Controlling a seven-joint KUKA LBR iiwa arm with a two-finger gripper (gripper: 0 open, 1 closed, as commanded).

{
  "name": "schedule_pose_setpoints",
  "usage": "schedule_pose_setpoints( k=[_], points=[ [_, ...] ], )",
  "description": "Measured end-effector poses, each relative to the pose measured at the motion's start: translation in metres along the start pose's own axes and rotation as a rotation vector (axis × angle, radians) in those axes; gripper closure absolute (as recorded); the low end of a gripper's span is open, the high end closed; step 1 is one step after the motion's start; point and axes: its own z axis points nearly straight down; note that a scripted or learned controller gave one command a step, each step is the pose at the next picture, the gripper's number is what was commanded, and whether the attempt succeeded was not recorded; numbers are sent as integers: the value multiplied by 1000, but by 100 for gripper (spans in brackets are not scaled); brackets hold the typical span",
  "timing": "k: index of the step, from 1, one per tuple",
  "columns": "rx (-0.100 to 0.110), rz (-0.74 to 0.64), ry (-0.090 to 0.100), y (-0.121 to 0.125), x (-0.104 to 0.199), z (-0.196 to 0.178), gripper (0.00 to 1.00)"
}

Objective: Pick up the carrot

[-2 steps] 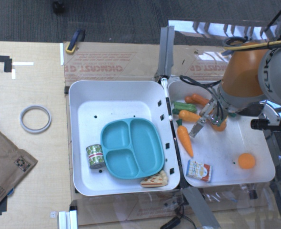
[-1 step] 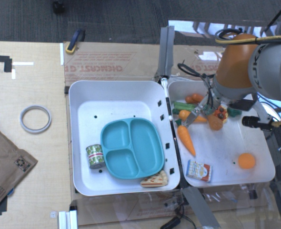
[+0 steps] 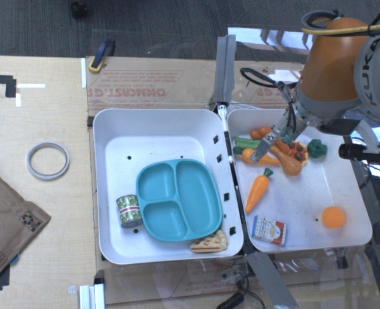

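Observation:
The carrot (image 3: 257,190), orange with a green top, lies loose on the floor of the right bin (image 3: 351,185), near its left wall. My gripper (image 3: 274,143) hangs above and behind it, over a pile of toy food (image 3: 286,156) at the back of that bin. Its two grey fingers (image 3: 262,150) stand apart, open, and nothing is held between them. The carrot is clear of the fingers, a short way toward the front.
The right bin also holds a green toy (image 3: 317,149), an orange ball (image 3: 333,217) and a small carton (image 3: 269,230). In the left bin (image 3: 113,172) are a teal divided plate (image 3: 177,199), a small can (image 3: 129,210) and a waffle-like piece (image 3: 209,243). A tape ring (image 3: 48,160) lies on the bench.

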Motion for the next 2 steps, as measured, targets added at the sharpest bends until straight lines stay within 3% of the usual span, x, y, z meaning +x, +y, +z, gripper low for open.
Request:
schedule_pose_setpoints(
  k=[1, 2],
  points=[
    [0, 17, 0, 10, -10, -17, 0],
    [0, -118, -1, 15, -4, -61, 0]
  ],
)
